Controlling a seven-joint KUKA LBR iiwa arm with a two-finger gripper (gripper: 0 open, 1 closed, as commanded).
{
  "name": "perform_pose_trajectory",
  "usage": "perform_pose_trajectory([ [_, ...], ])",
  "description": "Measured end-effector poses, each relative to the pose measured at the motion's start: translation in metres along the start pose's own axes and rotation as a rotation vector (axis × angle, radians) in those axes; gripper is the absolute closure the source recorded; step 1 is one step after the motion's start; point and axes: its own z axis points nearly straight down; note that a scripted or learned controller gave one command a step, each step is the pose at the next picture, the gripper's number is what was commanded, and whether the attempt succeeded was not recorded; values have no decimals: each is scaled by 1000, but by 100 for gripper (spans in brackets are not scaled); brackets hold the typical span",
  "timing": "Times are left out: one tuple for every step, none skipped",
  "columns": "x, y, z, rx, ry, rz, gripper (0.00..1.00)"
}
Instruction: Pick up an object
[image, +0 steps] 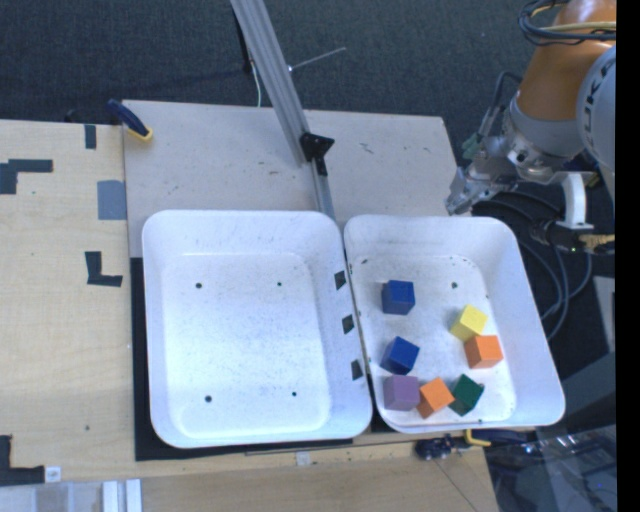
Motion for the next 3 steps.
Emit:
perform_pose_trajectory([
  [59,-1,-6,0,1,-1,100],
  [122,-5,-4,2,1,-2,100],
  [167,-2,-2,1,0,0,100],
])
